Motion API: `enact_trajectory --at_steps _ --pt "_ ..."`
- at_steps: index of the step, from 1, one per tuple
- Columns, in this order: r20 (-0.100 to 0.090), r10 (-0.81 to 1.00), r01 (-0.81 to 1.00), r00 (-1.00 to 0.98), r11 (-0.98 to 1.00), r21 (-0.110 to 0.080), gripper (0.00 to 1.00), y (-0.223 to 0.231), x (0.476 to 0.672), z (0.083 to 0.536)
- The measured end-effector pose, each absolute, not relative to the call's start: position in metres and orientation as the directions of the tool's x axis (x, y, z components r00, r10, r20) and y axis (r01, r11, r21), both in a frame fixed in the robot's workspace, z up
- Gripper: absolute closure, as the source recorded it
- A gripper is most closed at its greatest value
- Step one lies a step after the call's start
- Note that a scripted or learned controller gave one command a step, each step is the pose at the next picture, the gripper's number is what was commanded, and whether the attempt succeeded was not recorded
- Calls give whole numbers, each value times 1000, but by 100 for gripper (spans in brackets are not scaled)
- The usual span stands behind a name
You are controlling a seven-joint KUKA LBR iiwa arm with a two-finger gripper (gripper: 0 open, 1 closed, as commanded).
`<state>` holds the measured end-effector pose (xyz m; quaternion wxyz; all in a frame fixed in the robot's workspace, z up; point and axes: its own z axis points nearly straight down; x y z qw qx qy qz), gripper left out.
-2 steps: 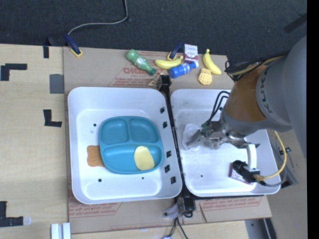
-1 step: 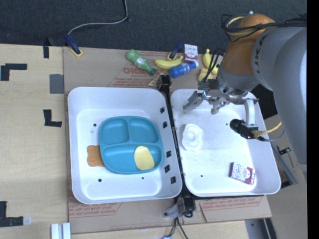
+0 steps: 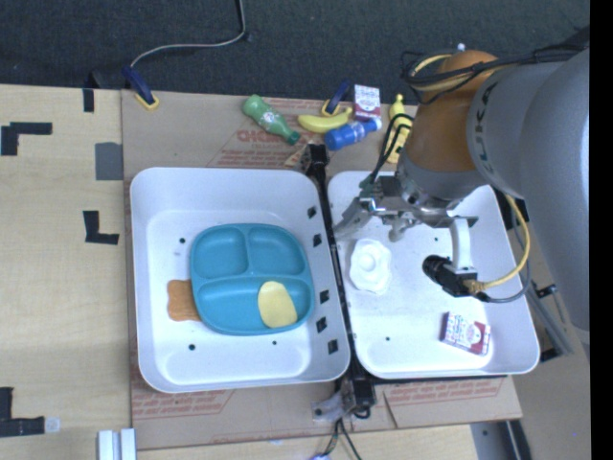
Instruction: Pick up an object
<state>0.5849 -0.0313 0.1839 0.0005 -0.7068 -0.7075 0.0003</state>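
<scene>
My gripper (image 3: 375, 218) hangs over the back left part of the right bin (image 3: 517, 353), under the grey arm with its orange band. A white crumpled object (image 3: 369, 264) lies on the bin floor just in front of the gripper, close to it; whether they touch is unclear. A small red-and-white packet (image 3: 465, 333) lies near the front right corner of the same bin, well apart from the gripper. The arm's body hides the back of this bin.
The left bin (image 3: 153, 209) holds a blue divided plate (image 3: 244, 262) with a yellow item (image 3: 278, 305) in one compartment and a tan piece (image 3: 178, 300) at the plate's left edge. Behind the bins lie a green bottle (image 3: 269, 119), a banana (image 3: 323, 121), a blue item (image 3: 347, 135) and a small box (image 3: 367, 98).
</scene>
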Motion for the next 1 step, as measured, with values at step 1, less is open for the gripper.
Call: enact_trajectory --at_steps 1 --pt "0 1000 1000 -1 1 -2 0 -10 558 184"
